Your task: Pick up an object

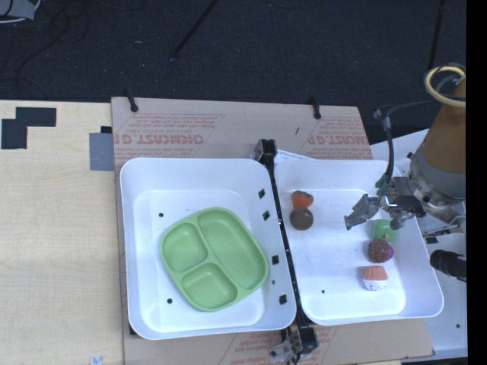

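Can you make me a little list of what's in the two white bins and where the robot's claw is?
left bin: one green plate with three sections
right bin: five small toys
near the divider: an orange toy with a brown ball right below it
right side: a green toy, a dark purple ball, a pink and white cupcake toy
gripper: over the right bin, beside the green toy, fingers spread, nothing between them

Single fixed camera, mounted above bench [53, 226], angled downward, moderately distant; both white bins [141, 181] framed entire; arm [449, 143] entering at right.
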### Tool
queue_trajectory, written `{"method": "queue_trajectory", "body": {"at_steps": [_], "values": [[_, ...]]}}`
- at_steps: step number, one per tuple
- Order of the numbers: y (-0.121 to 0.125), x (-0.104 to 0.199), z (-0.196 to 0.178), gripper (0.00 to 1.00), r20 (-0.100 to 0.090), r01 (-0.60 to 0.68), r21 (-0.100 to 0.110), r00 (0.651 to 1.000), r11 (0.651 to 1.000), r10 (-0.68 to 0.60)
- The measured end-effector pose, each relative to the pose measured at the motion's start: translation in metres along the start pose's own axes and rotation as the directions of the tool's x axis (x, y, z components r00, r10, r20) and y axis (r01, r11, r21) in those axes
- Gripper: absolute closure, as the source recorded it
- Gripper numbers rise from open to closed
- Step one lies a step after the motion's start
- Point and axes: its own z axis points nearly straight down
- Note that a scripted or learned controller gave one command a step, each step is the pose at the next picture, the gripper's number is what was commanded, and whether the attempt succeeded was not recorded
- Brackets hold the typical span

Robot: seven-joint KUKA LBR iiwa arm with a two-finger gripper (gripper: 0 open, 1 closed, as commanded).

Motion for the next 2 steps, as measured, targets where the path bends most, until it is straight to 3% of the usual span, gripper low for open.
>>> {"method": "queue_trajectory", "body": {"at_steps": [1, 2], "values": [[0.002, 0.000, -0.005, 0.00, 0.001, 0.002, -0.010, 1.000, 1.000, -0.002], [-0.007, -0.005, 0.049, 0.00, 0.001, 0.002, -0.006, 1.000, 1.000, -0.002]]}}
